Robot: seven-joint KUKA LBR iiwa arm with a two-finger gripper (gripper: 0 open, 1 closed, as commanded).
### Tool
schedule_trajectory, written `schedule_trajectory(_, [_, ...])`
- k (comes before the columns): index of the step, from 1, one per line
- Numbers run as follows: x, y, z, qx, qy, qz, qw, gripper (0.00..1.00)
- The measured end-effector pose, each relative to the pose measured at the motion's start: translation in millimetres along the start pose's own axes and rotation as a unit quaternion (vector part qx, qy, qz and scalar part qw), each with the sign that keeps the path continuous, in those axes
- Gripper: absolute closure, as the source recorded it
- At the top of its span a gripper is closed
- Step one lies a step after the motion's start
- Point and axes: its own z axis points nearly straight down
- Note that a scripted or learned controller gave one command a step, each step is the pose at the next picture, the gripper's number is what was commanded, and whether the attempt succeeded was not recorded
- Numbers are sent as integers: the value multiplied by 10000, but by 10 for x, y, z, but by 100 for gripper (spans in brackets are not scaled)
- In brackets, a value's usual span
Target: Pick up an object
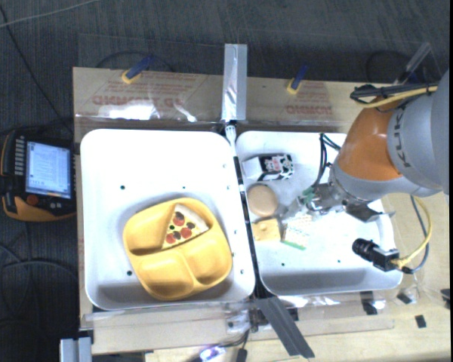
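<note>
In the right bin point(340, 266) several small objects lie near its left wall. A black and white toy point(275, 164) is at the back, with a round tan bun point(262, 198) in front of it. A tan block point(266, 230) sits nearer the front, and a flat green and white piece point(294, 237) lies just right of it. My gripper point(312, 200) is down in this bin, right of the bun and above the green and white piece. The wrist hides what is under it.
The left bin point(113, 164) holds a yellow divided plate point(204, 274) with a toy pizza slice point(185, 223) in its back compartment. A metal divider point(244, 202) separates the bins. The grey arm with its orange band point(370, 153) covers the right bin's back right corner. A tablet point(45, 172) lies left of the bench.
</note>
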Motion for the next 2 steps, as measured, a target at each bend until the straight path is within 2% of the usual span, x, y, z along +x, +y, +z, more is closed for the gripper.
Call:
schedule_trajectory(1, [999, -95, -914, 2, -6, 41, 10000, 100])
schedule_trajectory(2, [593, -14, -1439, 2, -19, 864, 9963, 100])
